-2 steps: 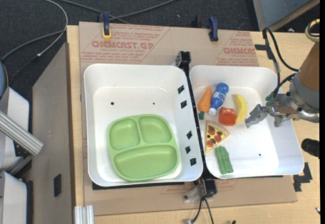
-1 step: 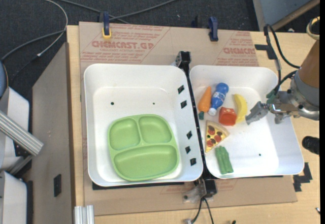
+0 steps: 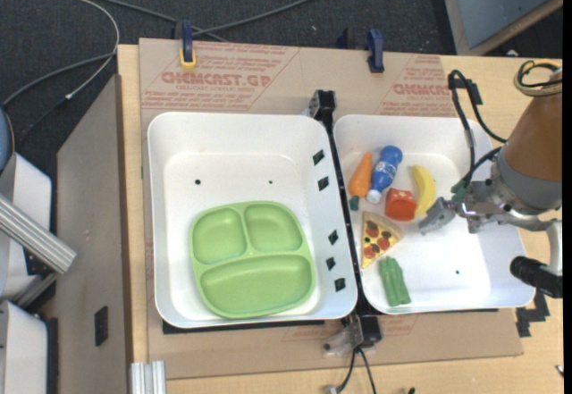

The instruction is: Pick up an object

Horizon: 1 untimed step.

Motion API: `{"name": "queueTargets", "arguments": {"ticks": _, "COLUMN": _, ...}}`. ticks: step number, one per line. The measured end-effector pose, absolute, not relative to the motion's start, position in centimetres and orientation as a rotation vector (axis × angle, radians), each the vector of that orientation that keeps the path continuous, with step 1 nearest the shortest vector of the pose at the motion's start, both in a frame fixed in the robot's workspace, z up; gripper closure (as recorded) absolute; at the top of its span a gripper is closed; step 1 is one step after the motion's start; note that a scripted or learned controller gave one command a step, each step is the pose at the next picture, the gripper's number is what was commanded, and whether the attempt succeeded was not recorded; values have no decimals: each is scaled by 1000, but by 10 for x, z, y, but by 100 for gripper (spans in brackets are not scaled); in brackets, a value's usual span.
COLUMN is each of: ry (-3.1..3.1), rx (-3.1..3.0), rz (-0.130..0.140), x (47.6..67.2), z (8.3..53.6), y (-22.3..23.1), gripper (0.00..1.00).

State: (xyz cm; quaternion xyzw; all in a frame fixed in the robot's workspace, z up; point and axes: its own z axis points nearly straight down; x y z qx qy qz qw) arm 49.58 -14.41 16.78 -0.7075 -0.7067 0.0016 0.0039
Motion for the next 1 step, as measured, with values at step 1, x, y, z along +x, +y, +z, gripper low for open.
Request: {"name": "queueTargets", "arguments": {"ticks": 1, "ry": -2217, "rx": -2217, "rz": 3, "x": 504, "z": 118, "y": -139, "gripper": 0}}
